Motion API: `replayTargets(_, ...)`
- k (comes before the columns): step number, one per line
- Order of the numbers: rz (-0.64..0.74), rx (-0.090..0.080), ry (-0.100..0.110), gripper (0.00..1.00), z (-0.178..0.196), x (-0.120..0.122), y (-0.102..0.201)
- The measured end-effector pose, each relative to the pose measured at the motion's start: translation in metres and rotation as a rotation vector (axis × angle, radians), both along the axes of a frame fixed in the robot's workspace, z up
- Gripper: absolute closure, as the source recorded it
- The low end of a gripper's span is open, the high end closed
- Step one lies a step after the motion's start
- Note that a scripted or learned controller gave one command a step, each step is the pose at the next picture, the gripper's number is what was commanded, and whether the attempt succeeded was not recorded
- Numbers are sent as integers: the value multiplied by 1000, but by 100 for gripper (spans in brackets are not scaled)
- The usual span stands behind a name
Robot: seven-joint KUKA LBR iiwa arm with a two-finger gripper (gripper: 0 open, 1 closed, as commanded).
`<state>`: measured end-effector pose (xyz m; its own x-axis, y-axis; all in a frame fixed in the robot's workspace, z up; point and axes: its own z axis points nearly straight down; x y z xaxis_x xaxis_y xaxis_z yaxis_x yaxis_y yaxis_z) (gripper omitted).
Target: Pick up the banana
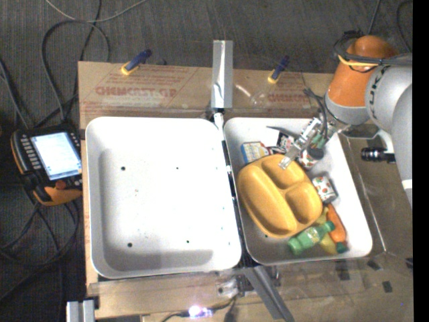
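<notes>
At the nine o'clock edge of the camera view a handheld tablet (50, 155) with a lit screen lies on the dark floor among cables. Next comes the left bin (120, 247), a shallow white tray with a few small dark specks on its floor. Above both bins, toward twelve o'clock, a cardboard sheet (167, 92) carries two blue-and-yellow clamps (135, 62). The right bin (358, 237) is crowded: a yellow divided tray (278, 198) fills its middle, a small blue-and-white carton (253, 151) sits at the tray's eleven o'clock, and a green bottle (310, 237) and an orange item (337, 226) lie at its five o'clock. The banana (328, 245) seems to be the yellow sliver wedged beside the bottle, mostly hidden. The gripper (295, 153) hangs at the tray's one o'clock, well apart from the banana; how wide it stands I cannot tell. The grey arm (395, 102) with its orange band enters at two o'clock.
</notes>
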<state>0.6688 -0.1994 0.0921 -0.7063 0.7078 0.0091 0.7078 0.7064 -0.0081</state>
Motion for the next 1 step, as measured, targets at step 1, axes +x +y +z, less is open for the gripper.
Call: replayTargets(1, 27, -6, -29, 0, 0, -59, -19)
